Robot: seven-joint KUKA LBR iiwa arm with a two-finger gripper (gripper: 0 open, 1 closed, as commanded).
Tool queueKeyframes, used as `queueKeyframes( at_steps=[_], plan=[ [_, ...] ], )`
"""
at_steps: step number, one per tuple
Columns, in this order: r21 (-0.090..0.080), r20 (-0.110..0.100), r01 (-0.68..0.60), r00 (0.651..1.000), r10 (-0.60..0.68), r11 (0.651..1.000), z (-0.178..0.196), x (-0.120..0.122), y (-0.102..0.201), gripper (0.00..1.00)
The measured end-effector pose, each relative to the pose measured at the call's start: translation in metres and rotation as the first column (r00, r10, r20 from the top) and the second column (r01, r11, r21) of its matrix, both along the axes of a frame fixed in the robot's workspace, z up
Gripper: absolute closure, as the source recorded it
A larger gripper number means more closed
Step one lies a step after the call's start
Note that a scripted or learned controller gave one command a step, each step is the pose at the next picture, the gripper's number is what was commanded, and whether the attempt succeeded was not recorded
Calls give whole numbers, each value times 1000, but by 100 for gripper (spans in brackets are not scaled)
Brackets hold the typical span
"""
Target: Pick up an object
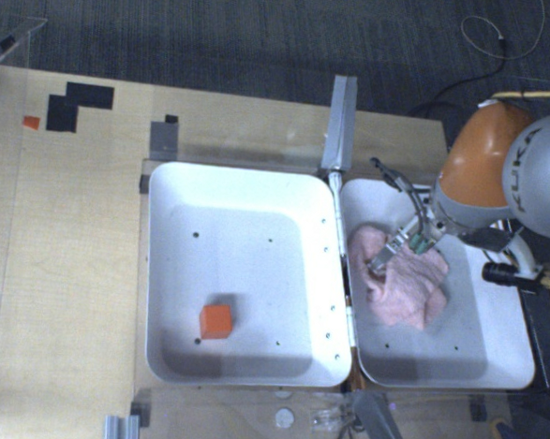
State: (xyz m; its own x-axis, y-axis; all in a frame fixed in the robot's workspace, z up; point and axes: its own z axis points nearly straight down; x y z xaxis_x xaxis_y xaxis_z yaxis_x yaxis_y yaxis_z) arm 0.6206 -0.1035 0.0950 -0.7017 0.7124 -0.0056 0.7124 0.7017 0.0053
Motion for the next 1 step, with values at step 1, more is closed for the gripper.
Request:
queueKeyframes(
  at_steps=[1],
  plan=[
    [0, 10, -3, 1000, 3, 1000, 13, 3, 2, 100]
  ],
)
